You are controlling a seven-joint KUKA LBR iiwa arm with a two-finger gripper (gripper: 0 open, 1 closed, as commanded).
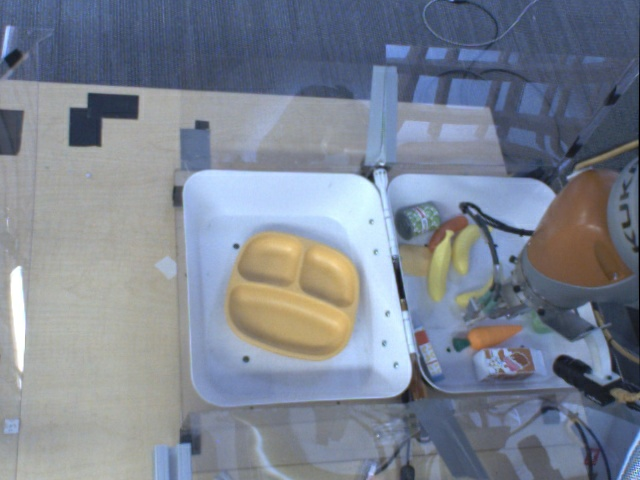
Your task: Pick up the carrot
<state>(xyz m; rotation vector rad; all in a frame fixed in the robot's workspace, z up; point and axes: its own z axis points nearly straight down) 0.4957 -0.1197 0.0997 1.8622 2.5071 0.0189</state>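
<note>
A yellow tray (293, 294) (three compartments) sits in the left bin (210, 268).

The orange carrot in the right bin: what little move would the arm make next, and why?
Probably a short drop straight down: the end effector hangs just above the orange carrot with the green stub, which lies loose on the right white bin floor beside a small carton.

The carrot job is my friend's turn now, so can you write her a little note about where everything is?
Gripper: low over the right bin, just above the carrot; I cannot tell if it is open or shut.
Carrot: lying flat in the right bin, beside the small carton, under the bananas. Not lifted.
Left bin: has the yellow divided plate.
Done: arm is over the carrot.
Left: grip the carrot and lift it.
</note>
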